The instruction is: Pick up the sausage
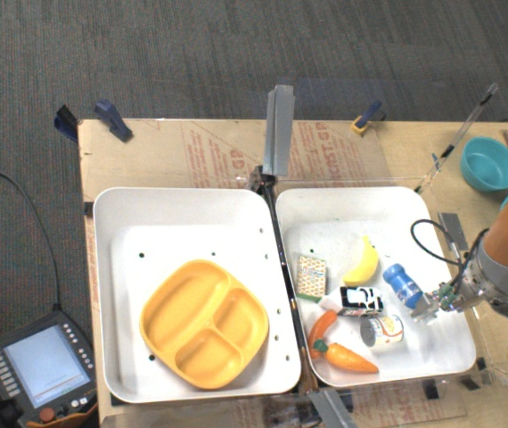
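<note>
The sausage [323, 325] is a short red-orange piece lying at a slant near the front left of the right bin [432, 355]. It touches the green top of an orange carrot [350, 358] just in front of it. My gripper [430, 306] hangs low over the right side of the same bin, right of a blue can [403, 284]. It is well to the right of the sausage, with a white tin [382, 330] lying between them. Nothing shows in its grasp.
The right bin also holds a banana [363, 262], a small cracker packet [311, 275] and a black-and-white toy car [361, 300]. A yellow divided plate [205, 323] lies in the left bin [111, 239]. A teal bowl [488, 162] sits on the bench at the far right.
</note>
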`<action>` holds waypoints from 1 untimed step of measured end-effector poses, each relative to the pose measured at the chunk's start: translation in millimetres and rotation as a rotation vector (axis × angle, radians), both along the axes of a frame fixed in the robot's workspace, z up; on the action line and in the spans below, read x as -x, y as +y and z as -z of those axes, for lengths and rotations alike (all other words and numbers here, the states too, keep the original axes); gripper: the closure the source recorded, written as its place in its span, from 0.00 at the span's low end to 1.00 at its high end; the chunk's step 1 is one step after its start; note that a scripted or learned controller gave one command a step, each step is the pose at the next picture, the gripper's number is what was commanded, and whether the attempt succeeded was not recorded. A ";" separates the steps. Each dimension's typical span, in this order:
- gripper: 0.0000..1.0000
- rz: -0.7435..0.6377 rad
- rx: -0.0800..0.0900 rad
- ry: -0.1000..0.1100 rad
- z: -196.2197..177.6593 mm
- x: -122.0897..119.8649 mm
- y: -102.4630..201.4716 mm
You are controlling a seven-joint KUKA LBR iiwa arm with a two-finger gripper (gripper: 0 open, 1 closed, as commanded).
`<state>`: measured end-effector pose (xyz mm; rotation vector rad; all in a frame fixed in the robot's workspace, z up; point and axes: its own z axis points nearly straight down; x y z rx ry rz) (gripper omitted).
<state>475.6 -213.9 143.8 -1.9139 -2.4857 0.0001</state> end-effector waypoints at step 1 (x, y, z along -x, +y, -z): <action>1.00 -0.005 -0.001 0.002 30.6 -0.2 2.6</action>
